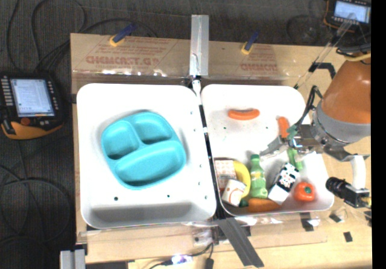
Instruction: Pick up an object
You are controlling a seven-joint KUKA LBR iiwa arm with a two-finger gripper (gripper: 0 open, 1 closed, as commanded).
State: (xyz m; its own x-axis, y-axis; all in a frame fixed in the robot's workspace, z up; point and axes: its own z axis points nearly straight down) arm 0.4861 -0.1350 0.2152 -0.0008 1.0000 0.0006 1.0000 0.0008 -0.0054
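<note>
Along the far edge of the table, faint red lettering on the brown board is too washed out to read. Dark carpet with black cables surrounds the table, and a handheld control pendant with a lit screen lies on the floor at left.

Two shallow white bins sit side by side. A turquoise three-compartment plastic plate lies in the left white bin. Inside the right white bin, an orange hot-dog-shaped toy lies alone at the far side. Near the front cluster a yellow banana toy, a green plastic bottle, a black-and-white cow-patterned block, a red tomato toy and an orange carrot toy.

The tool hangs over the cluster; whether it grips anything cannot be told.
</note>
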